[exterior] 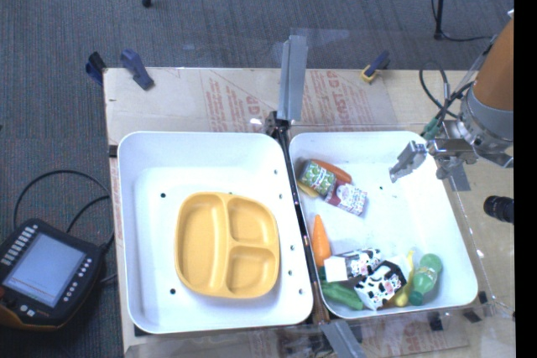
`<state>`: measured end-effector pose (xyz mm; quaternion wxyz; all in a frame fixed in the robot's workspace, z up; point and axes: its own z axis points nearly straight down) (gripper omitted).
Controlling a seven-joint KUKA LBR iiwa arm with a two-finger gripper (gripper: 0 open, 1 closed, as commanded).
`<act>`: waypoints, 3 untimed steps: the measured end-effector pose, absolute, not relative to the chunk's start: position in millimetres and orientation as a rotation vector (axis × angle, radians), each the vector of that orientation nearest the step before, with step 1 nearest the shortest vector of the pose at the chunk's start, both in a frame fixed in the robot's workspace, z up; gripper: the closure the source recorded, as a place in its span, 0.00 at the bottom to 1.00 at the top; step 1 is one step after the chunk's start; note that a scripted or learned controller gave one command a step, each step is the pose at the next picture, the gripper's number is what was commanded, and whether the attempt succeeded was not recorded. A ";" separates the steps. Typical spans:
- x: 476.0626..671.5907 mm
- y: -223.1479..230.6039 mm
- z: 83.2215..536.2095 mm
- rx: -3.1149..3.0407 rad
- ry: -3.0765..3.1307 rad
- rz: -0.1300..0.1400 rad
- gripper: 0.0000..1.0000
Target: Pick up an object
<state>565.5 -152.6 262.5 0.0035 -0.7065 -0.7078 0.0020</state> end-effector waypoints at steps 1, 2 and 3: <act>588.1 -92.2 93.9 -2.057 -2.366 0.004 0.00; 640.3 -102.8 84.0 -2.227 -2.207 0.006 0.00; 643.3 -84.9 85.3 -2.202 -2.235 0.007 0.00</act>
